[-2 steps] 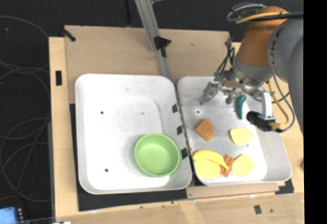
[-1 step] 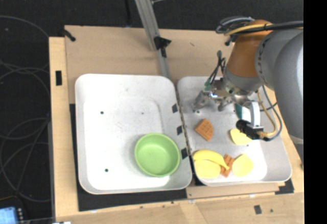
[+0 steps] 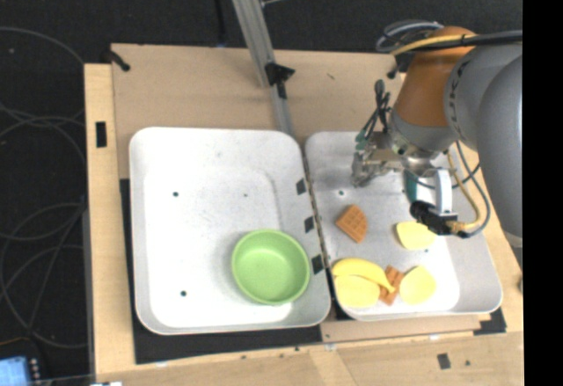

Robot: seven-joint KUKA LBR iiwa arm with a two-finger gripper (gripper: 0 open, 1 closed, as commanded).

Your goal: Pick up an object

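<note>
My gripper [image 3: 366,171] hangs over the back of the right bin [image 3: 330,156], its tips above bare bin floor. Nothing shows between its fingers. An orange waffle-like square [image 3: 352,223] lies a little in front of and left of the tips. A pale yellow piece [image 3: 413,236] lies to the right, near the arm's black cable fitting. At the bin's front lie a yellow banana-like piece [image 3: 354,280], a small orange piece [image 3: 389,281] and another yellow piece [image 3: 419,285].
A green bowl [image 3: 270,265] sits at the front right of the left bin [image 3: 176,164]. A metal pole [image 3: 251,10] slants down from the top to the bins' back edge. The arm's grey body and orange band [image 3: 431,90] cover the right bin's back right.
</note>
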